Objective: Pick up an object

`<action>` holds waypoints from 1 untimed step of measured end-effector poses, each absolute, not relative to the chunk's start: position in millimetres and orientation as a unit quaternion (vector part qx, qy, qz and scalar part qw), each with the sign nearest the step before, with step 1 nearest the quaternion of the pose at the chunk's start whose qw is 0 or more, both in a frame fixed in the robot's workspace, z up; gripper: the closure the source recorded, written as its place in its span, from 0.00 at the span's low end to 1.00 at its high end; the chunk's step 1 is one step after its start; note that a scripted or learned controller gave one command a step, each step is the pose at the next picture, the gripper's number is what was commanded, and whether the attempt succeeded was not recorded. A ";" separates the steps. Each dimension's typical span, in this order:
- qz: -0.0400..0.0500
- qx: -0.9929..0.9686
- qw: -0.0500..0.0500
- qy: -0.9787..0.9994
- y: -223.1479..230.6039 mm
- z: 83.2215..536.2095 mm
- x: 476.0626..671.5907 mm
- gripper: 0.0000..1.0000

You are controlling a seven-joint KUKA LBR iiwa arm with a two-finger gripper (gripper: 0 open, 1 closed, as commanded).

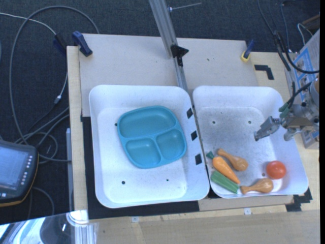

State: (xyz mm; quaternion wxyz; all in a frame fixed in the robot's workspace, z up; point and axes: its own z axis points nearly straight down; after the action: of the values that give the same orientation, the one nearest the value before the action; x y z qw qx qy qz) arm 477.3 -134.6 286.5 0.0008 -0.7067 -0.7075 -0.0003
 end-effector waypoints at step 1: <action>0.000 -0.707 0.000 -0.707 -134.7 286.5 477.3 0.00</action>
State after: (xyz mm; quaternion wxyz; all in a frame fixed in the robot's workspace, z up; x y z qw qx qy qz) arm 477.3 -134.7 286.5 0.0003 -0.7068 -0.7074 -0.0004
